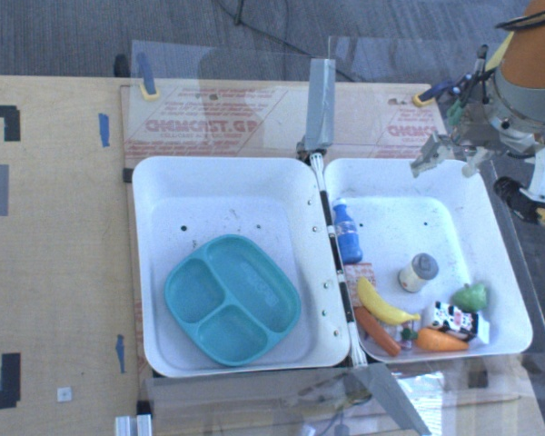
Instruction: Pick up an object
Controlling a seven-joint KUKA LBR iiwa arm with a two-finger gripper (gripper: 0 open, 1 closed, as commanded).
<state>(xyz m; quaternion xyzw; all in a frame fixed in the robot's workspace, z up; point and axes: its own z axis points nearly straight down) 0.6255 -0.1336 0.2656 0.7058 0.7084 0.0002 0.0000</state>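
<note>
From above, the claw (450,155) hung over the right bin's (490,207) far rim, its fingers apart and holding nothing. A banana (384,304), carrot (440,340) and blue bottle (347,232) lay in that bin; a teal divided plate (232,299) sat in the left bin (163,189).

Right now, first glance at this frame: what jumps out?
The teal divided plate lies alone in the left bin. The right bin holds a cluster along its near edge: banana, carrot, green toy, plus a blue bottle by the divider. The hand hovers over that bin's far right corner.
</note>
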